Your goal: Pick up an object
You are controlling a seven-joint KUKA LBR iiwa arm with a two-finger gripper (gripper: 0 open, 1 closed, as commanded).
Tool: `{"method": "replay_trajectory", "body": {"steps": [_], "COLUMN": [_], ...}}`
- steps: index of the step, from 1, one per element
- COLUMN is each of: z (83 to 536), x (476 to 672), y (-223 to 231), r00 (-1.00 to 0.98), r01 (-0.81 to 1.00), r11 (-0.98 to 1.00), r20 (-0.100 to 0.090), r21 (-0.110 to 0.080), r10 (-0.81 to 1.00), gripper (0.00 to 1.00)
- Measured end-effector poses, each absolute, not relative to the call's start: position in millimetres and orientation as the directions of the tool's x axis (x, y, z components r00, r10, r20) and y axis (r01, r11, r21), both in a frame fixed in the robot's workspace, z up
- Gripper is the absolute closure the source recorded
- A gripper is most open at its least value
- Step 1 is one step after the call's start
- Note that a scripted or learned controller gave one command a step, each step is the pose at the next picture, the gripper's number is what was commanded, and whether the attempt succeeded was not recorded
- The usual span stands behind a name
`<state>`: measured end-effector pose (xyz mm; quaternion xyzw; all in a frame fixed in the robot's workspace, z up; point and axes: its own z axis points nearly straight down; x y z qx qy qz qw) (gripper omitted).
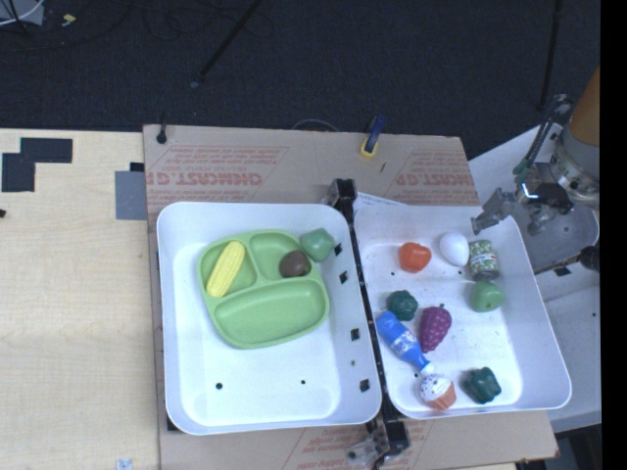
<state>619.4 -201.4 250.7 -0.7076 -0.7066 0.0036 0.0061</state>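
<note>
The right bin (pixel 549 360) holds several toys: an orange tomato (pixel 414 257), a white egg (pixel 453 249), a small tin can (pixel 483 259), a green apple (pixel 486 296), purple grapes (pixel 435 327), a blue bottle (pixel 400 339), a cupcake (pixel 435 390) and two dark green pieces (pixel 402 305) (pixel 481 385). My gripper (pixel 511 213) hangs over the bin's far right corner, just above and right of the egg and can. It is open, and nothing sits between its fingers.
The left bin (pixel 186 360) carries a green divided plate (pixel 265 311) with a yellow corn cob (pixel 224 267) and a brown ball (pixel 294 263). A pale green piece (pixel 316 244) lies beside the plate. A black divider (pixel 358 292) separates the bins.
</note>
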Motion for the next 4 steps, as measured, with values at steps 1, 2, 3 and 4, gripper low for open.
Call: {"method": "replay_trajectory", "body": {"steps": [1, 2, 3, 4], "z": [258.6, 196.9, 132.7, 107.0], "x": [621.7, 615.2, 611.4, 613.0], "y": [-201.6, -194.7, -190.3, -187.2], "r00": [0.0, -0.002, -0.001, -0.002], "r01": [1.0, 1.0, 1.0, 1.0], "r11": [0.0, 0.002, 0.001, 0.002], "r20": [0.0, 0.002, 0.003, 0.004], "r21": [-0.001, -0.007, -0.007, -0.001], "r10": [1.0, 1.0, 1.0, 1.0], "gripper": [0.0, 0.0, 0.0, 0.0]}}
